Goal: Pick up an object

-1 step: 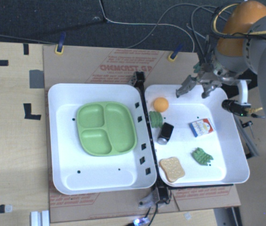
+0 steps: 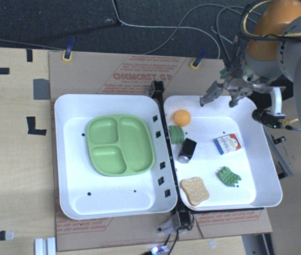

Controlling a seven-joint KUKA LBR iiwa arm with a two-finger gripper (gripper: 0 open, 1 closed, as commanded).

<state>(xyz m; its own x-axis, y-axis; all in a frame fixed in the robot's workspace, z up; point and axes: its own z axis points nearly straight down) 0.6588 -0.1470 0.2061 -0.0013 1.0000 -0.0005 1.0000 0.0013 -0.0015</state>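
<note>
The gripper [image 2: 224,95] hangs over the top edge of the right bin [image 2: 262,195], with its jaws open and nothing between them. The orange ball [image 2: 181,117] lies below it and to the left.

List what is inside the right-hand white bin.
The right bin holds an orange ball, a green item beside the dividing wall, a black block, a small printed box, a toast slice and a leafy green piece. Anything beneath them is covered.

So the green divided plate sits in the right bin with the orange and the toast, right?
Not quite. The camera view shows the green divided plate in the left bin; the orange and toast are in the right bin.
</note>
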